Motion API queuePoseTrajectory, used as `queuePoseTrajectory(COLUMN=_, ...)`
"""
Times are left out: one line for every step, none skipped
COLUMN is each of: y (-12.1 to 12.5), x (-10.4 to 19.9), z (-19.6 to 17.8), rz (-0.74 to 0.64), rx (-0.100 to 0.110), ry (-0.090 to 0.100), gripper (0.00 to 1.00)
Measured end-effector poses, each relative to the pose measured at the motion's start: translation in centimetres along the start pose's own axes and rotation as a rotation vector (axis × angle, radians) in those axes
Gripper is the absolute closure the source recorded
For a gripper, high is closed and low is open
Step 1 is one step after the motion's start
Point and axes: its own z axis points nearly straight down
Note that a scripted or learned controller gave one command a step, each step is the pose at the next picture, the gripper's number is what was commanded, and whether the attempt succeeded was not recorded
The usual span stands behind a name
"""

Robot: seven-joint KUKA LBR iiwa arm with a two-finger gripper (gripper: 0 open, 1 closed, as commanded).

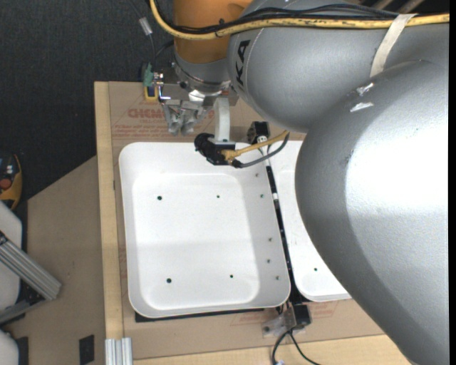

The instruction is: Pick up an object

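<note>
Object for picking: where it lies cannot be told, since the grey arm [370, 178] hides most of the right bin [313, 285], and any candidate may sit under it. The left bin [128, 214] presents a plain white floor with a few small dark dots. Both bins rest on the tan bench [107, 142]. The orange band [203, 21] sits at the top, and below it the gripper [182, 122] hangs over the bench just beyond the left bin's far rim; whether it is apart or together is too blurred to tell. To do the step well, the arm should probably first choose a target, centre above it, descend straight and keep away from the bin walls.
</note>
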Motion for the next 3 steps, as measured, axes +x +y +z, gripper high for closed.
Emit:
queuePoseTrajectory(y=0.1, x=-2.2, z=-1.3, rz=0.007, rx=-0.003, ry=-0.001, gripper=1.00)
queuePoseTrajectory(y=0.1, x=-6.3, z=-6.0, rz=0.008, rx=-0.010, ry=-0.001, gripper=1.00)
queuePoseTrajectory(y=0.0, x=-0.4, z=1.0, rz=0.001, rx=0.003, ry=-0.001, gripper=1.00)
